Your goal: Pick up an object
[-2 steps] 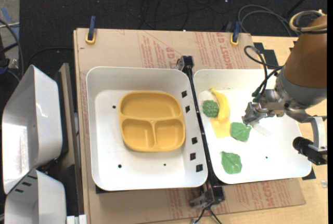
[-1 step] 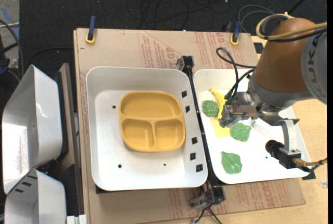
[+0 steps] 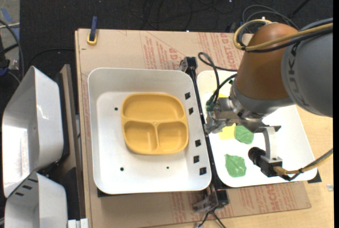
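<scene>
Yellow plastic makes up the divided plate [image 3: 155, 122] lying flat in the left bin [image 3: 103, 169], about the middle of the frame. It has three compartments: one long one across its upper part and two smaller ones below. Its long axis runs roughly left to right in the picture, tilted slightly down toward the right.

In the right bin [image 3: 304, 139], three small things lie close under the arm. A green piece [image 3: 235, 165] sits low in the bin, at the lower centre-right of the frame, irregular in outline with no clear long axis. A second green piece [image 3: 244, 134] lies just above it, partly covered by the wrist hardware. A small yellow piece [image 3: 227, 131] lies just left of that one, touching or nearly touching it; which, I cannot tell.

The arm [image 3: 310, 68] comes in from the right edge, its orange band [image 3: 265, 57] filling the upper right of the bin. The gripper [image 3: 225, 116] hangs below the band, over the bin's left side near the yellow piece. Its end is hidden among cables and brackets, so I cannot tell how it is set or whether it touches anything.
</scene>
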`<move>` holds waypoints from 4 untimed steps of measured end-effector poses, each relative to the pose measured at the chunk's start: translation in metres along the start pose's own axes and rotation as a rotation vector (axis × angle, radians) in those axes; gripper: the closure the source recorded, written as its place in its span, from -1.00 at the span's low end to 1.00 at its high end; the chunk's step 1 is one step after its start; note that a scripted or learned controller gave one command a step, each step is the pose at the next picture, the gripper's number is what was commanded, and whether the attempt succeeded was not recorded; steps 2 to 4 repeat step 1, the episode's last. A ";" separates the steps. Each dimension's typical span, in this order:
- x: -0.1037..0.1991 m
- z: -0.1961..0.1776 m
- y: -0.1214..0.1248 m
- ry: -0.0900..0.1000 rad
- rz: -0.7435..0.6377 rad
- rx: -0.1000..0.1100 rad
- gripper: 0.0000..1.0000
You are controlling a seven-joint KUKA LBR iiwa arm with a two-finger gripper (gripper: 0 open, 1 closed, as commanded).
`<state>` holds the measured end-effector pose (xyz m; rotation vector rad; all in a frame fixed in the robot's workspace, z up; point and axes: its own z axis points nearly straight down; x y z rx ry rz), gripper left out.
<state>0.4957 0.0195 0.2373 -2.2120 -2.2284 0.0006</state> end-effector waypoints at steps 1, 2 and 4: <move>0.057 0.011 -0.002 0.001 -0.001 0.002 1.00; 0.057 0.011 -0.002 0.001 -0.001 0.002 1.00; 0.057 0.011 -0.002 0.001 -0.001 0.002 1.00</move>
